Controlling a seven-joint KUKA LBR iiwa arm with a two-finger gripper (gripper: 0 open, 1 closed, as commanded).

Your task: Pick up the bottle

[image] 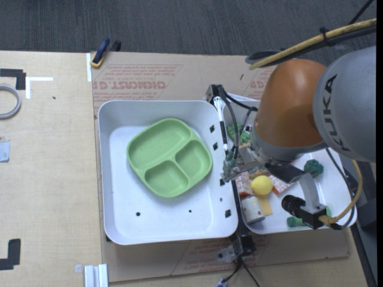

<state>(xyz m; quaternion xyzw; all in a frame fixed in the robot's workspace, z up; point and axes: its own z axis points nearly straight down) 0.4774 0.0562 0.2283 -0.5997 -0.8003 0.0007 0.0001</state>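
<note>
From the camera view, the grey arm [353, 109] comes in from the right, and its orange band [290, 109] covers a large part of the right bin [342, 187]. Below the band, metal parts of the gripper [234, 167] hang over the wall between the two bins, at the left side of the right bin. Whether the gripper is open or closed I cannot tell, because the wrist hides it from above.

The bottle [252, 208] is in the right bin, near its front left corner and close to the dividing wall. It is small and lies on its side. Its body is pale with a red and white label (the print is too small to read), and a grey end points to the front edge of the bin. It lies apart from the gripper, nearer to the front. A yellow ball [261, 185] lies just behind it, touching or almost touching. A dark green object [314, 167] lies further right in the same bin.

The left bin [119, 220] holds a light green plate [169, 156] with three compartments, lying flat.
</note>
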